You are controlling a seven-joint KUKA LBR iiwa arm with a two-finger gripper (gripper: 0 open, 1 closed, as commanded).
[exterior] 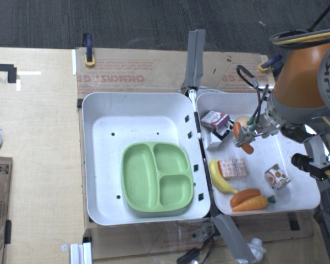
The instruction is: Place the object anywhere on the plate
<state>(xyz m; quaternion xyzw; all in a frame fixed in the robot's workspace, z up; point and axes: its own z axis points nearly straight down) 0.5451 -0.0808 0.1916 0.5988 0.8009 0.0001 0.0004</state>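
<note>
Two bins: plate (157, 176) sits central left, claw (245, 138) right.

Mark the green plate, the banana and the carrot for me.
green plate (133, 176), camera view, floor of its long left compartment.
banana (220, 179), camera view, middle of its curved body.
carrot (249, 203), camera view, middle of its orange body.

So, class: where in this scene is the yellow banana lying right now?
The yellow banana lies in the right-hand white bin, along its left wall, just left of the small pink-and-white carton and above the orange carrot.
</note>
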